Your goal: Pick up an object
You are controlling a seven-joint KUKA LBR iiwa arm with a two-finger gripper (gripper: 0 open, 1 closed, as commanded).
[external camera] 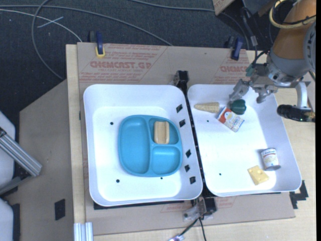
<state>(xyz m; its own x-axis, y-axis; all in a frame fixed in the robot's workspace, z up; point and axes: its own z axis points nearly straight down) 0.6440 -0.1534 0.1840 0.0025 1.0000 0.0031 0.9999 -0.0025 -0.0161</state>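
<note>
The right bin holds several small objects. A tan cone lies near its back left. Beside it lies a red and white carton with a green round piece at its upper end. A small can and a yellow cheese wedge rest at the front right. My gripper hovers over the back of the right bin, just above and right of the green piece. It is open, with nothing between its fingers.
The left bin holds a blue divided plate with a tan bread slice in its upper right compartment. Black clips line the seam between the bins. Blue clamps grip the board's back edge.
</note>
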